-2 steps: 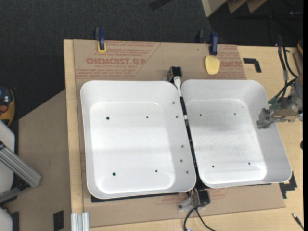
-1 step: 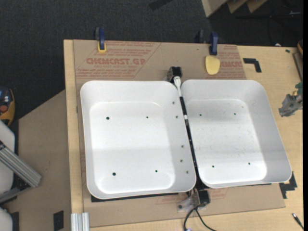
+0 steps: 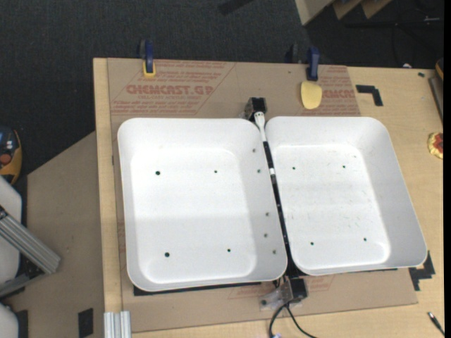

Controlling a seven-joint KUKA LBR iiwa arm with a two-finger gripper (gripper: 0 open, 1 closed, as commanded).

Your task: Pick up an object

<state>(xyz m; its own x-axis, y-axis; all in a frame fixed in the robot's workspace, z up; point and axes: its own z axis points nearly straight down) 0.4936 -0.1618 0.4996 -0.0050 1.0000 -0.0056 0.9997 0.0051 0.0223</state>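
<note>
White bins, the left bin and the right bin, are being carried side by side by the desk. A yellow clamp pad is being pressed onto the desk behind them.

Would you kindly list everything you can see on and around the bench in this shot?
bins: 2, white, shallow, side by side on the board; left bin, right bin
board: 1, tan with faded red lettering, under both bins
clamps: 2, blue, on the board's far edge; one at left, one right of centre
clamp pads: 2, yellow; small one under the left clamp, larger one under the other
black fitting: 1, at the far end of the seam between the bins
cable: 1, black, leaving a fitting at the seam's near end
floor: dark carpet around the bench
</note>
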